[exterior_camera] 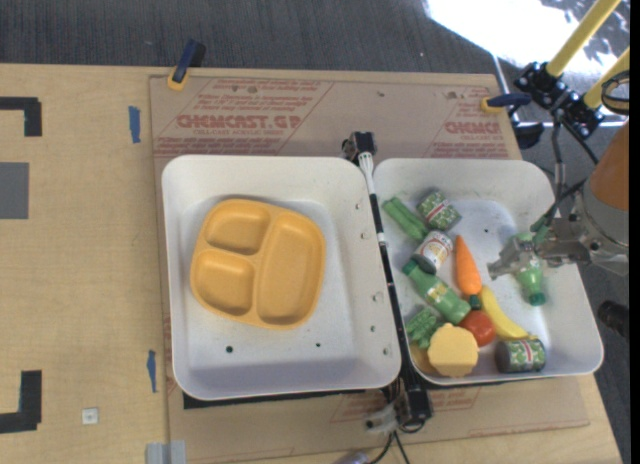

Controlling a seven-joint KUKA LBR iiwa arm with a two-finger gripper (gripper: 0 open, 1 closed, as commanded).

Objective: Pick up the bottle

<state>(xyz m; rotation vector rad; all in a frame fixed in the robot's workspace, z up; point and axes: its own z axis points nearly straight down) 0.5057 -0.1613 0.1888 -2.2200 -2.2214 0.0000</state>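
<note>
Bottle (pixel 439 294), green, lies on its side mid right bin (pixel 572 330), wedged between can (pixel 434 249), carrot (pixel 467 265) and banana (pixel 500 315). I judge it light, stiff, slick plastic; grab across the body. Gripper (pixel 522 260) hovers right of it; whether the jaws are spread I can't tell.

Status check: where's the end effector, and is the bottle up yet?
End effector low in right bin, over a green bottle. Grip unconfirmed. Another green bottle among toys; banana close by.
</note>
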